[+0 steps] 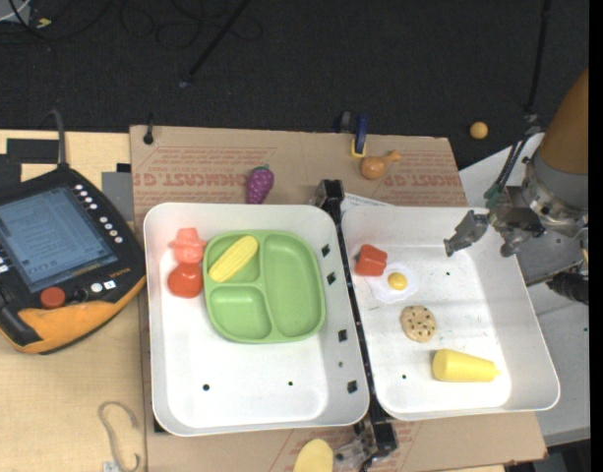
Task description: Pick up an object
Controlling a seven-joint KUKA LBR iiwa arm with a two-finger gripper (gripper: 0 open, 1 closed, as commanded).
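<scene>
In the camera view our gripper [486,228] hangs above the upper right part of the right bin [537,386], its fingers spread apart with nothing between them. Below it lie the candidates: a red block [371,260], a fried egg [395,282], a cookie [418,323] and a yellow wedge [463,367], all well clear of the fingers. We judge that we are at the approach step; next we must choose one piece, centre over it, and descend.
</scene>
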